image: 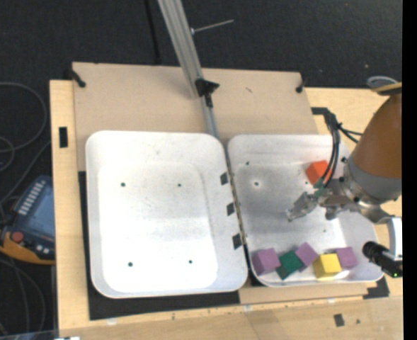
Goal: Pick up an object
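Reaching in from the right, the arm [379,147] hangs over the right bin [265,154], and its tool [300,207] points down and to the left, above the grey worn middle of that bin. Whether the tool is spread or pressed together I cannot tell — it looks small and blurred, and no thing shows between its tips.

An orange block [317,170] lies just behind the tool, partly hidden by the wrist. Along the near wall of the same bin sits a row of blocks: a purple block [266,260] at the left, a green block [291,264] touching it, a second purple block [306,253] just behind the green one, then a yellow block [328,265] and a third purple block [345,256] beside it. All of these are well apart from the tool.

The left bin [158,211] stands beside the right one on the table [151,98] — a metal pole [183,37] rises at a slant from the far part of the table.
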Controlling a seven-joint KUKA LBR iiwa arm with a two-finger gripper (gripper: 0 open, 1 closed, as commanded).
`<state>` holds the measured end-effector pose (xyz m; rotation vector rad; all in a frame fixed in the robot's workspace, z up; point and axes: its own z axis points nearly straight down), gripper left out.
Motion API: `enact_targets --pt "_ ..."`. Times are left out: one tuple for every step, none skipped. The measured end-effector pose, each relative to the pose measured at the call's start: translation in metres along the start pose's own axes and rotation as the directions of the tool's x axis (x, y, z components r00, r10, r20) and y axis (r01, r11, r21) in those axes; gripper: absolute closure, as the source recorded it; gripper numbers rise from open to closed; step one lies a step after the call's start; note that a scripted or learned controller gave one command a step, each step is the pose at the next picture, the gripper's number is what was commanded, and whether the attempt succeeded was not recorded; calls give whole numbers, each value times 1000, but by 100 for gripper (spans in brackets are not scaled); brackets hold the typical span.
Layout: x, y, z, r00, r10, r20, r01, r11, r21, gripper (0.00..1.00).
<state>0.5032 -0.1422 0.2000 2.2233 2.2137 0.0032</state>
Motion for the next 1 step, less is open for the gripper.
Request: enact_targets --pt "-34 117 67 1000 -9 1 9 1000 0 0"
